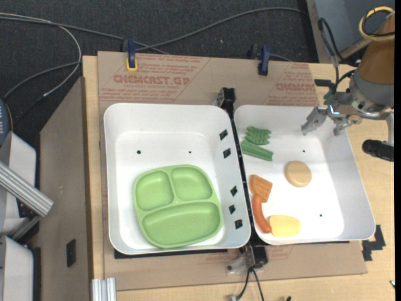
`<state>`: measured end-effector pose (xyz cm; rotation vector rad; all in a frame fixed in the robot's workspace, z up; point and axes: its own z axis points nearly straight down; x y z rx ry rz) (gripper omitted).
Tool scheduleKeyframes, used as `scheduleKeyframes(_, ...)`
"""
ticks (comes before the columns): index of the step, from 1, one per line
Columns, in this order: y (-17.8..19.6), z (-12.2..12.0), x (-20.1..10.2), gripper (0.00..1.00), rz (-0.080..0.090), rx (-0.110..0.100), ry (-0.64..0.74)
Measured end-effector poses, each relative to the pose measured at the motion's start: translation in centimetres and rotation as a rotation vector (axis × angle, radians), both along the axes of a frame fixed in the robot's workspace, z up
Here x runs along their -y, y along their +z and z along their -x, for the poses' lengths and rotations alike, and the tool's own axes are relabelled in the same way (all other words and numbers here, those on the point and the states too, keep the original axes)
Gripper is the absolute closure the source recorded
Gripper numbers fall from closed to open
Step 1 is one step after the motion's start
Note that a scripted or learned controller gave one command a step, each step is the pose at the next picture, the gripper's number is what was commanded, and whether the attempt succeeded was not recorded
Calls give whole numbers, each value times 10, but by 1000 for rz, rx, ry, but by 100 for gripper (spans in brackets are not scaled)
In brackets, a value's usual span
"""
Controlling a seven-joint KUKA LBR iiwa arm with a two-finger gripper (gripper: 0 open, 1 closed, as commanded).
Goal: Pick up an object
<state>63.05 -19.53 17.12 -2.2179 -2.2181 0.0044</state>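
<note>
- The hand (327, 119) hangs over the far right corner of the right bin (351, 187), its two fingers spread wide with nothing between them.
- Nearest below it lies a tan, rounded piece (298, 173) (it looks like a toy bread roll or potato), alone on the bin floor, with bare white all round it.
- Further left are green bean-like pieces (257, 143) close to the divider wall, then an orange wedge (261, 187), a long orange-red piece (259, 213) and a yellow block (284, 225) huddled together at the near left corner.
- The left bin (119, 168) carries a green divided plate (178, 204), well away from the hand.
- To my eye the tan piece is the sensible pick: come straight down over its middle, fingers either side of its narrower width, and close low enough that the rounded top does not squirt out.
- The huddled ones by the wall leave little room for a finger.
</note>
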Motion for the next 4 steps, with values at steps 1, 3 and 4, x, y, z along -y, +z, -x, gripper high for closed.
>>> scheduleKeyframes(1, -51, -4, 8, 0, 0, -1, 0)
scheduleKeyframes(3, -74, -6, 8, 100, 1, 6, 2)
scheduleKeyframes(4, -10, -6, 2, 100, 3, 14, 2)
